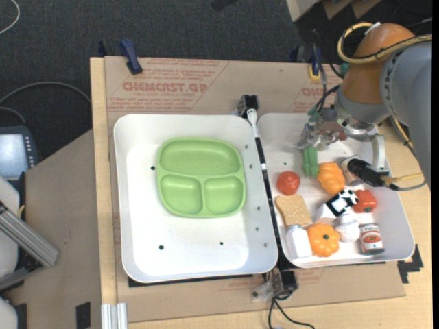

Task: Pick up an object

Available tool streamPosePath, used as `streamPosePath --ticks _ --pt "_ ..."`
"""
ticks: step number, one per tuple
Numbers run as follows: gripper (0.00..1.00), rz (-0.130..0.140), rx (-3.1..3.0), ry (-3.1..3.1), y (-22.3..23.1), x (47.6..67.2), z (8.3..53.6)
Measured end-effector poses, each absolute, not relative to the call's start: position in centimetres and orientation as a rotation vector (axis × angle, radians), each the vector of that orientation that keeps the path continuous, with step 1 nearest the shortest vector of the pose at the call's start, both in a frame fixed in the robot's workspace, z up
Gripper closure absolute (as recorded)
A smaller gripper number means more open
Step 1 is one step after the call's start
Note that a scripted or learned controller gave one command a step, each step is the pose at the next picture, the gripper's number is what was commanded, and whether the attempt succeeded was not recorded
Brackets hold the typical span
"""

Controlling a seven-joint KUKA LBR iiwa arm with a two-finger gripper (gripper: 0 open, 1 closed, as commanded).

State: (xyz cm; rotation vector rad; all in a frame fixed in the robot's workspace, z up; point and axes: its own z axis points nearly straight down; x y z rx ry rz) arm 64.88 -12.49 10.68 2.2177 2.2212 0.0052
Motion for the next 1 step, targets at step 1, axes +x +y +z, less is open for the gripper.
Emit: streamPosePath --ticks 1 --pt "1.00 -0.002 2.226 2.221 -11.65 58.99 8.44"
